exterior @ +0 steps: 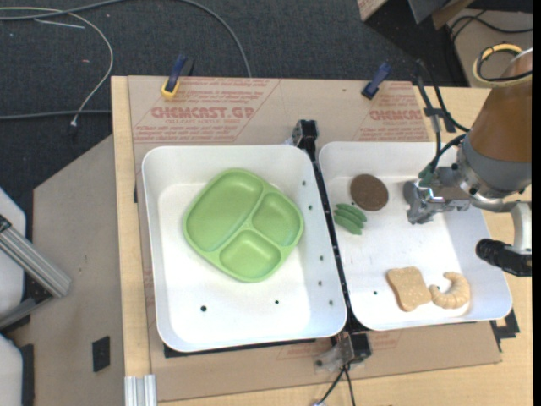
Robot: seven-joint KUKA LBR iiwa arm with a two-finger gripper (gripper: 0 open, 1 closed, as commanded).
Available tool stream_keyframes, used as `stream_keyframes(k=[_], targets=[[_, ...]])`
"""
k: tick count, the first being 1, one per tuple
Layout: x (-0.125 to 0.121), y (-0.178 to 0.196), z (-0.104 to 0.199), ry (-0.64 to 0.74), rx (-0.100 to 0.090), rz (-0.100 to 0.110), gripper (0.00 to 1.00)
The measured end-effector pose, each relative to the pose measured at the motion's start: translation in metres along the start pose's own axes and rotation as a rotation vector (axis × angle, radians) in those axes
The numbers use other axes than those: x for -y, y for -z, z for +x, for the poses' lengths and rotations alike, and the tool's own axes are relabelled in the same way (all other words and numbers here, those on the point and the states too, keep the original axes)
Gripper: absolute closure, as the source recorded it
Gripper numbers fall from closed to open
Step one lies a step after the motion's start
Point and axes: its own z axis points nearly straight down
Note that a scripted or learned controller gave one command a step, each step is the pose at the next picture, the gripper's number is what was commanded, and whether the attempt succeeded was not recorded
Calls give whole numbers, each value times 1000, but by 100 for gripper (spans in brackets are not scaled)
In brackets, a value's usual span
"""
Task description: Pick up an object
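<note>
Red "CHEMCAST GP" print, repeated, on brown sheet (221,108) under bins.

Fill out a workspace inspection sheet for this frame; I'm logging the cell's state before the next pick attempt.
Surface: cardboard-covered bench bearing a left bin and a right bin.
Job's things: in the right bin, a brown round piece, a green leafy piece, a tan toast piece and a pale curled piece; all lie apart.
Clutter: green divided plate in the left bin.
Grippers: gripper above the right bin, near the brown round piece; nothing seen held.
Cables: grey cable on the floor; black wires by the arm.
Surroundings: dark carpet, blue clamps.
</note>
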Motion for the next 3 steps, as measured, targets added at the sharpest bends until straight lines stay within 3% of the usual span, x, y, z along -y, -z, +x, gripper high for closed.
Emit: stream_keyframes(k=[2, 3], targets=[[-40, 13, 116, 2, -2, 1, 100], [-46, 17, 168, 1, -1, 1, 100]])
